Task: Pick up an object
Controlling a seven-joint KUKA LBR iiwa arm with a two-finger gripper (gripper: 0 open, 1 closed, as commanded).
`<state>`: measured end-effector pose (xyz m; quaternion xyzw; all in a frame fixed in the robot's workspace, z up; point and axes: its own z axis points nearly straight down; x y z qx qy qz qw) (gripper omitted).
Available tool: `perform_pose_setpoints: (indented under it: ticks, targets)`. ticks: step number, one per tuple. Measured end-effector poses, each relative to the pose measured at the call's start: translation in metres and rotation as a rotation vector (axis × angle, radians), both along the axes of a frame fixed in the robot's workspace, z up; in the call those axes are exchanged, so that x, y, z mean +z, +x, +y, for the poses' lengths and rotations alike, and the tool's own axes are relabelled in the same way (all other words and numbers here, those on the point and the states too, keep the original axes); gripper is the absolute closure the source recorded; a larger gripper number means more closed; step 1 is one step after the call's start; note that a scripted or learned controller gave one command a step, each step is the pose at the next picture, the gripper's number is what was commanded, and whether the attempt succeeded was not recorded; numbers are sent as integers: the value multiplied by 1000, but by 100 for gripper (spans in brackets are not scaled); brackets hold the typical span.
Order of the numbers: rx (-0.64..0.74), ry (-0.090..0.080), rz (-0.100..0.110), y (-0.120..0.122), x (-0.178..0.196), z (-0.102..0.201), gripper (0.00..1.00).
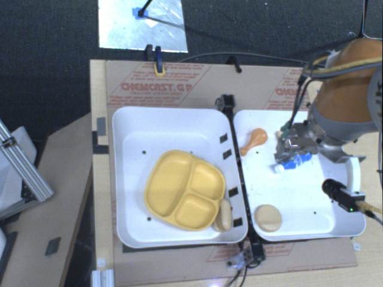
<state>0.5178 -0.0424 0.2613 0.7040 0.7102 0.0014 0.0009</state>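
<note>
Two shallow white bins share the bench; my gripper hangs directly over the small blue-and-white object (grip state: cannot tell), its long axis slanting.

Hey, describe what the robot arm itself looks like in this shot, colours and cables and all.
The arm is bulky and rounded, with a grey body and a broad orange band above the wrist. Dark cables loop along its upper left side. It ends in a small metallic gripper of grey and silver parts.
</note>
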Motion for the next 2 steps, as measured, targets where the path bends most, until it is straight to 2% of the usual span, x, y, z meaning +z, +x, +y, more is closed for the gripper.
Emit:
perform_pose_setpoints:
  ticks: [1, 2]
  targets:
    - [2, 1, 1, 8, -9, 58, 100]
    - [0, 1, 3, 4, -13, 103, 100]
